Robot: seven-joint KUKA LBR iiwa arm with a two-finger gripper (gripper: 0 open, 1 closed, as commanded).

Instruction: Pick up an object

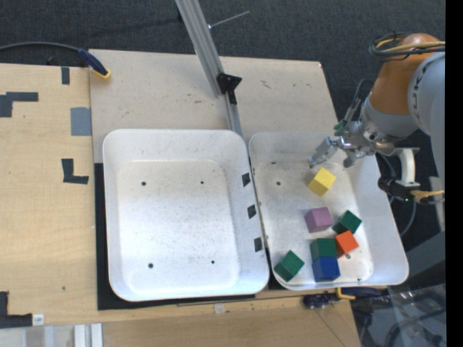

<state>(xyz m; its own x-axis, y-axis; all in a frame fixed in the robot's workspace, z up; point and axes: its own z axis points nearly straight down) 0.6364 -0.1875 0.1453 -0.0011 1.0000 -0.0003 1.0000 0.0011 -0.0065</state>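
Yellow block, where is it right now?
The yellow block lies in the right bin, toward its far end, just below the gripper and apart from the purple block nearer the camera.

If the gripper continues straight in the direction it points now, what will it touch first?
Probably the yellow cube: the gripper points down-left into the right bin, and that cube lies closest below it. Depth is unclear, so it could meet the bin floor beside it.
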